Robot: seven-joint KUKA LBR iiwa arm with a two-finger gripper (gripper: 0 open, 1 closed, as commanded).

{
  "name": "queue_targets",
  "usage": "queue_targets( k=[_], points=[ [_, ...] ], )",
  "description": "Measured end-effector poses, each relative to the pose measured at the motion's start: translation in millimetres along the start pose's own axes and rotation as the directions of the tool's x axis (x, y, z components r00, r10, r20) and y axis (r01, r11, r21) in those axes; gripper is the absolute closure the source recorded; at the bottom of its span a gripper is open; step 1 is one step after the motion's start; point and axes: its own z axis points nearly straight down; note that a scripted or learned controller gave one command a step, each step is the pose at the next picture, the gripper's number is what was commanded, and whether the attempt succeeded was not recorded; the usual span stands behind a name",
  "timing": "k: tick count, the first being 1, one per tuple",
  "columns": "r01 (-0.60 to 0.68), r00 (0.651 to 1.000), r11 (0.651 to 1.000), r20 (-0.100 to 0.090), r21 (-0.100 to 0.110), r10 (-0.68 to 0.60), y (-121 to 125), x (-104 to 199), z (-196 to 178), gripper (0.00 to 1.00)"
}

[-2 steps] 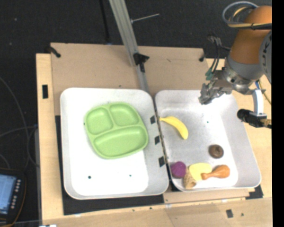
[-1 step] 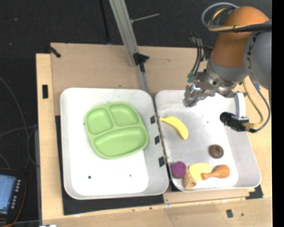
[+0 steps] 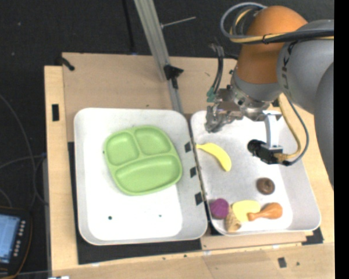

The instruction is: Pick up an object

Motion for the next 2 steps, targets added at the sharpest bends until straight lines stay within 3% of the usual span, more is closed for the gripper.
queue_targets(
  k=[2],
  points=[
    [-0.002,1.000,1.000,0.001,0.002,0.002,-21,89,-2,1.00]
  ],
)
